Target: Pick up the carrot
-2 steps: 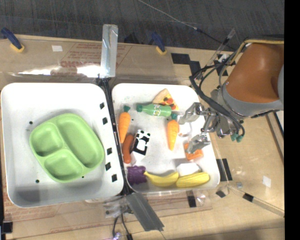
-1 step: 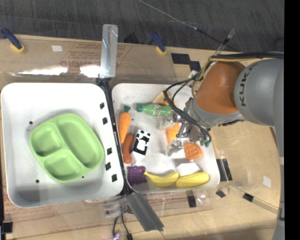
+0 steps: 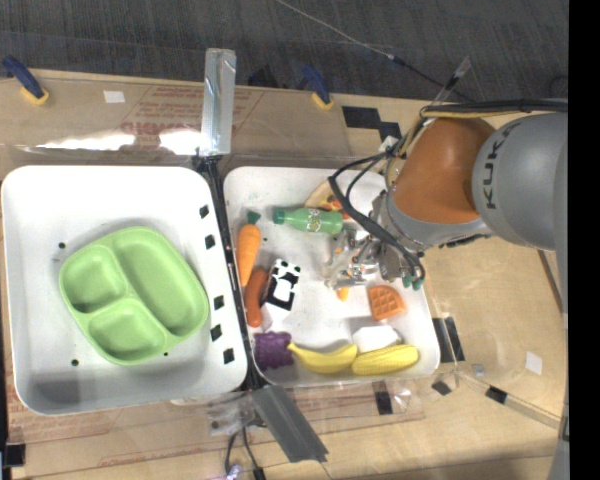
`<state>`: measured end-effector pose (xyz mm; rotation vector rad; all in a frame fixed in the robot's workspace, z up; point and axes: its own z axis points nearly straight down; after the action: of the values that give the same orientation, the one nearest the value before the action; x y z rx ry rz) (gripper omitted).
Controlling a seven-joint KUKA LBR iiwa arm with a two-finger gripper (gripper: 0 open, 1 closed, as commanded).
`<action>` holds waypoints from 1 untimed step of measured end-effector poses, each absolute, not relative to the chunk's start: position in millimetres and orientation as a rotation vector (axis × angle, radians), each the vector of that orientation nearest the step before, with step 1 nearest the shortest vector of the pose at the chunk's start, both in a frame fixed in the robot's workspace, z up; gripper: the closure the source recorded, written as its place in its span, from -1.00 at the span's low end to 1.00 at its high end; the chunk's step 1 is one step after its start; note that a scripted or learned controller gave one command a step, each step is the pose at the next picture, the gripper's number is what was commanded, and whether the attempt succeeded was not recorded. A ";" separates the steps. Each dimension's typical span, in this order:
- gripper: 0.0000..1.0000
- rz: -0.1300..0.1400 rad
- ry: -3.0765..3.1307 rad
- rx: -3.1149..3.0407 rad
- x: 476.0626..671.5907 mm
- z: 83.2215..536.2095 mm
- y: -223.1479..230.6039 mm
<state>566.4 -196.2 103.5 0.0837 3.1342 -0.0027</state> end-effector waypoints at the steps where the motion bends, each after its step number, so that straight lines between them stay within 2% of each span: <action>1: 1.00 -0.003 3.113 -0.364 593.4 202.5 -138.1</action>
<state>593.4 -138.1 202.5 -0.3643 3.1133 -0.0028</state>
